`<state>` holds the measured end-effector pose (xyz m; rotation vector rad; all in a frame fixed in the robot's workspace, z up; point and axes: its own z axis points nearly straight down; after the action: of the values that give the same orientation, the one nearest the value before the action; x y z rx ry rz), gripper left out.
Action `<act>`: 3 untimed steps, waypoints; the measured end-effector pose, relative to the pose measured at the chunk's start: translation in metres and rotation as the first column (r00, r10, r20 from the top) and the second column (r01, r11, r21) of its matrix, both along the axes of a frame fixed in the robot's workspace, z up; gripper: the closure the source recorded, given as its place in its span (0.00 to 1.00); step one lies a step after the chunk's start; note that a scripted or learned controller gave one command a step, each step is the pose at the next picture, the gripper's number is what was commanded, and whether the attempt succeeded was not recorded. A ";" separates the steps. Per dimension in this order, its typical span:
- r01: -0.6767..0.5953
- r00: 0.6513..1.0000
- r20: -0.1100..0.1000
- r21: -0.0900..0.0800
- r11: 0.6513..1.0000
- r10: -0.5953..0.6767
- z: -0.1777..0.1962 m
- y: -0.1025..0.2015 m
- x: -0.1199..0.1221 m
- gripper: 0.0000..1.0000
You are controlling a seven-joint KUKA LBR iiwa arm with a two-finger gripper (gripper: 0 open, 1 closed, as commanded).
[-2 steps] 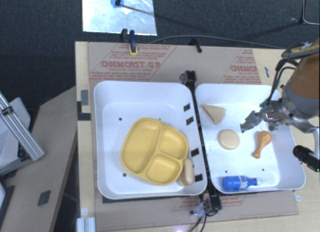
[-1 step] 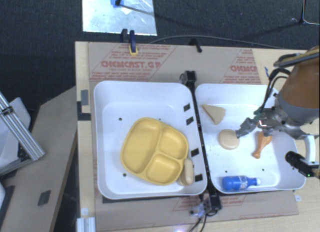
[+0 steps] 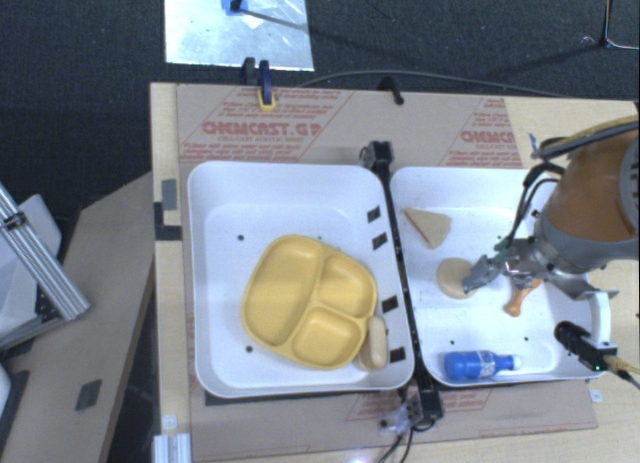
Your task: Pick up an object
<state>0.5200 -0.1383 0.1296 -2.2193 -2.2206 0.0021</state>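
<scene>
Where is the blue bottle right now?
The blue bottle lies on its side in the right bin, near that bin's front edge, below the round tan piece and the hand.

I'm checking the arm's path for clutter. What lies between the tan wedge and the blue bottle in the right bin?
In the camera view, a round tan disc lies between the tan wedge and the blue bottle, with the gripper beside it.

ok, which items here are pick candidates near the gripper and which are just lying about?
Candidates, right bin:
round tan disc by the gripper
tan wedge
orange piece
blue bottle

Lying about:
yellow tray, left bin
beige piece beside it
clamp on the bench
</scene>
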 end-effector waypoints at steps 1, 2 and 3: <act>0.000 1.000 0.001 0.000 1.000 0.000 -0.047 0.000 0.000 0.00; -0.001 1.000 0.005 -0.001 1.000 0.001 -0.035 0.000 0.001 1.00; -0.004 1.000 0.009 -0.002 1.000 0.004 0.023 0.000 0.013 1.00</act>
<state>0.5326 -0.1380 0.1529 -2.2206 -2.2307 -0.0054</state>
